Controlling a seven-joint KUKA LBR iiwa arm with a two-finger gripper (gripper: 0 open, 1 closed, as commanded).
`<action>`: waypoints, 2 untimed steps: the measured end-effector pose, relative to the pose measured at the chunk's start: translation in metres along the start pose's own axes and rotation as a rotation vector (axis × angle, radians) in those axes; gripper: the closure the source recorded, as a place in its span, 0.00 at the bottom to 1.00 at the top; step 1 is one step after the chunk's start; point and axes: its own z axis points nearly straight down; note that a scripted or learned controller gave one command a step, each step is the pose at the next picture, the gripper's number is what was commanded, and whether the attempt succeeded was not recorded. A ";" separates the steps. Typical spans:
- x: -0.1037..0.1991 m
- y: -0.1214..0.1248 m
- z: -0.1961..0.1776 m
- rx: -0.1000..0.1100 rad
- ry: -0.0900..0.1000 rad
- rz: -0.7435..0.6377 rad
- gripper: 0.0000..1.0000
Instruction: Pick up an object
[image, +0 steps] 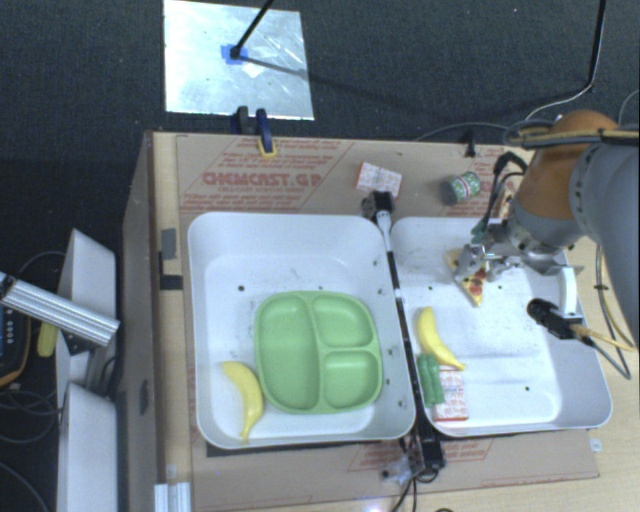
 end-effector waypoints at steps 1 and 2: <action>0.099 -0.080 -0.089 -0.004 0.001 -0.001 1.00; 0.098 -0.081 -0.089 -0.003 0.000 0.001 0.00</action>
